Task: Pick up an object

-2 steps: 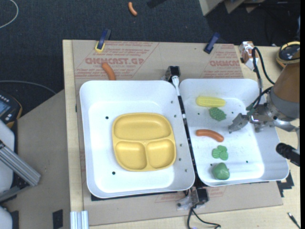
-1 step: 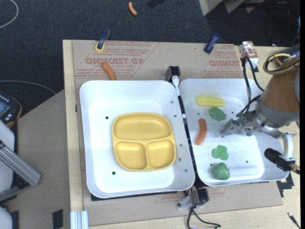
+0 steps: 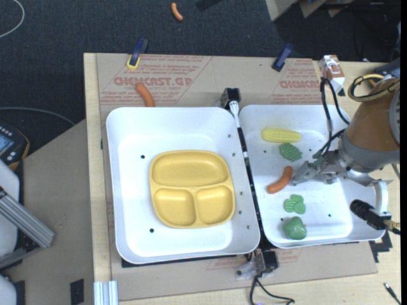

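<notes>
You see the table (image 3: 191,75), a tan board, carrying two shallow white bins side by side. The left bin (image 3: 127,170) holds a yellow plate (image 3: 191,186) with three compartments; it sits flat near the middle of that bin, its large compartment toward the far side and two small ones toward you.

The right bin (image 3: 331,224) holds the small food toys. A yellow corn cob (image 3: 281,135) lies near the far edge. Just beside it, toward you, sits a green piece (image 3: 290,151). An orange sausage (image 3: 280,180) lies slanted near the bin's left wall. Nearer you are another green piece (image 3: 294,203) and a rounder green lump (image 3: 294,228), close to each other but apart.

The arm (image 3: 375,132) comes in from the right, its orange band above the grey wrist, and reaches low over the right bin. The tool (image 3: 303,173) points left, with its tip just beside the upper end of the orange sausage. You cannot tell whether its tip touches the sausage, and you cannot tell from this view whether the tool is open or closed; nothing is visibly held in it.

Outside the bins, a second orange sausage (image 3: 145,94) lies on the table beyond the left bin, and a third (image 3: 177,11) lies on the dark floor (image 3: 63,18) farther back. Two clamps (image 3: 136,54) pin the table's far edge, one left and one right.
</notes>
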`<state>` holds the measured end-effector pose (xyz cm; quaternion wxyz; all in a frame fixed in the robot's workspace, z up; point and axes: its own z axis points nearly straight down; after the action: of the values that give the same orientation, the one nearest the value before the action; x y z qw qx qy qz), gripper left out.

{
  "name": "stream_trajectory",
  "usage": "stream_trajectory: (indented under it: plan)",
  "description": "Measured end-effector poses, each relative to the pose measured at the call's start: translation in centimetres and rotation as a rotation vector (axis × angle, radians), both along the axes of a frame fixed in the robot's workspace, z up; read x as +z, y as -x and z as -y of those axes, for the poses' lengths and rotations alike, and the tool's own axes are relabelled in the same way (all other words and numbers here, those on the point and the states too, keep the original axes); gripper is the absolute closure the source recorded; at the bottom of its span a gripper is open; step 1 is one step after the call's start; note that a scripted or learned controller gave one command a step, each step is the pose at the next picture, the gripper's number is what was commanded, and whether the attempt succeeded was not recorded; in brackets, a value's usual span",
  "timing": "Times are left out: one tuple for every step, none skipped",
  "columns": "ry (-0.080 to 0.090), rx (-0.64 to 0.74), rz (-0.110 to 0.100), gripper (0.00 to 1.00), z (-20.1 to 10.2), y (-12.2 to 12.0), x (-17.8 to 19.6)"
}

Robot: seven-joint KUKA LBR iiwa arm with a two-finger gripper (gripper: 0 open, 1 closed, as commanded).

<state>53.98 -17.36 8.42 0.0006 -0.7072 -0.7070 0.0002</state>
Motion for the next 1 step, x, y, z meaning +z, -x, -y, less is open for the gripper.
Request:
stream_trajectory:
  plan:
    - [0.002,-0.001,0.003,1.00,0.05,-0.07,1.11]
